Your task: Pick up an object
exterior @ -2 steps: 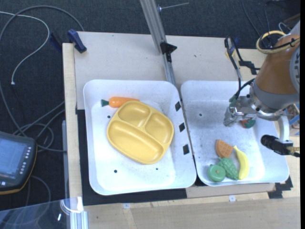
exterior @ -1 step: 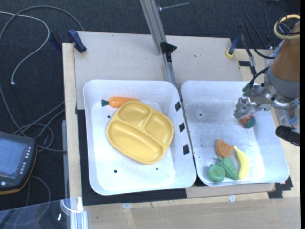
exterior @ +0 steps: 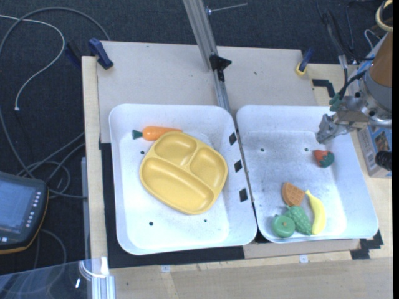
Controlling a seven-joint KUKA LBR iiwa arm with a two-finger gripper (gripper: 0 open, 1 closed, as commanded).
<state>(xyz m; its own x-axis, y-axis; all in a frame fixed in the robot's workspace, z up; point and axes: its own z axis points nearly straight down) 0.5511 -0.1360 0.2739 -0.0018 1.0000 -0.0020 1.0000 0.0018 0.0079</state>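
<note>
In the right bin point(exterior: 274, 161) lie several toy foods. A small red and green piece point(exterior: 323, 158) sits near the right wall. Toward the front are an orange waffle-like piece point(exterior: 292, 194), a yellow banana point(exterior: 317, 212), a knobbly green piece point(exterior: 301, 219) and a round green piece point(exterior: 283, 225). My gripper point(exterior: 325, 134) hangs over the right bin's far right part, just above and behind the red and green piece, with nothing seen in it.
The left bin point(exterior: 124, 223) holds a yellow divided plate point(exterior: 183, 172) and an orange carrot point(exterior: 156, 132) at its far edge. A metal post point(exterior: 199, 23) rises behind the bins. Blue clamps point(exterior: 100, 53) sit at the bench corners.
</note>
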